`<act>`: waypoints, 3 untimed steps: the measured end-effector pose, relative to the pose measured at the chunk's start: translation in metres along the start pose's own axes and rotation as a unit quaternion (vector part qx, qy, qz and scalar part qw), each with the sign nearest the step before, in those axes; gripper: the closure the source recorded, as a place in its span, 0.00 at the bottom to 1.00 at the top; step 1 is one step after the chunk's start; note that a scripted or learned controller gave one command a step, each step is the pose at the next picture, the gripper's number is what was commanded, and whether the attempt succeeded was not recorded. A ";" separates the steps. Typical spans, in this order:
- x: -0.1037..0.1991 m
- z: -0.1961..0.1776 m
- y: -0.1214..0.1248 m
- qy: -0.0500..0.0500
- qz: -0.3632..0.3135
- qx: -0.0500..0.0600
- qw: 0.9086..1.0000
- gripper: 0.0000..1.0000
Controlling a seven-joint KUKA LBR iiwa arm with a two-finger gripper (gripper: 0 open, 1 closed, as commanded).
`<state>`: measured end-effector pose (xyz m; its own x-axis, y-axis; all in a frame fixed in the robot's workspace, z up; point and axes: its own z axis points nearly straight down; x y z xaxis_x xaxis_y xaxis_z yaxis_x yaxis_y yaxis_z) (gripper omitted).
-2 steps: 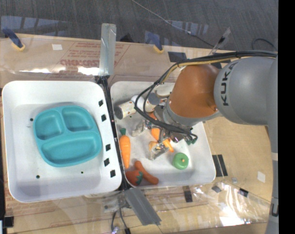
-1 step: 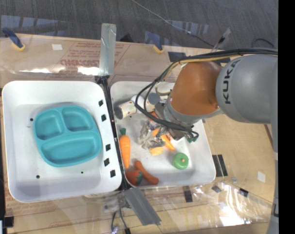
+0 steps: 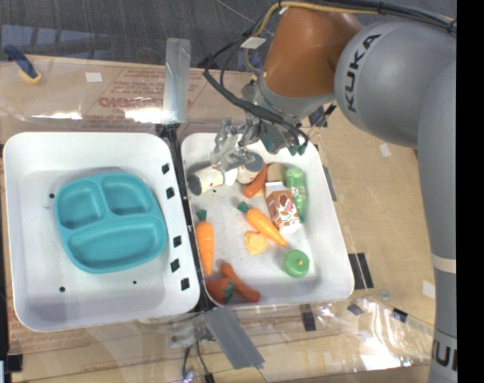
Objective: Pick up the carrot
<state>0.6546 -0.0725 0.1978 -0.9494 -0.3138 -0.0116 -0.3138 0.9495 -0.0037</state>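
Note:
Two carrots lie in the right bin [image 3: 338, 246]. One carrot [image 3: 204, 246] rests along the bin's left wall, green top pointing to the far side. The other carrot [image 3: 263, 224] lies at a slant in the middle, next to a small carton [image 3: 282, 207]. My gripper [image 3: 232, 146] hangs over the far left corner of that bin, above a small cylinder [image 3: 206, 180]. It is well away from both carrots, and I see nothing orange in it.
The right bin also holds an orange-red piece [image 3: 256, 180], a green vegetable [image 3: 296, 188], a round green item [image 3: 296, 263], a yellow piece [image 3: 256, 244] and red sausages [image 3: 230, 287]. A teal divided plate [image 3: 110, 218] sits in the left bin [image 3: 34, 294].

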 end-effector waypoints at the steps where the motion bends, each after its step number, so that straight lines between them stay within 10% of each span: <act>1: 0.033 0.022 -0.102 0.006 0.030 0.001 1.000 1.00; 3: 0.038 0.032 -0.129 0.003 -0.085 0.000 0.996 1.00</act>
<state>0.6591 -0.2074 0.1657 -0.8822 -0.4708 -0.0058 -0.4708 0.8822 -0.0047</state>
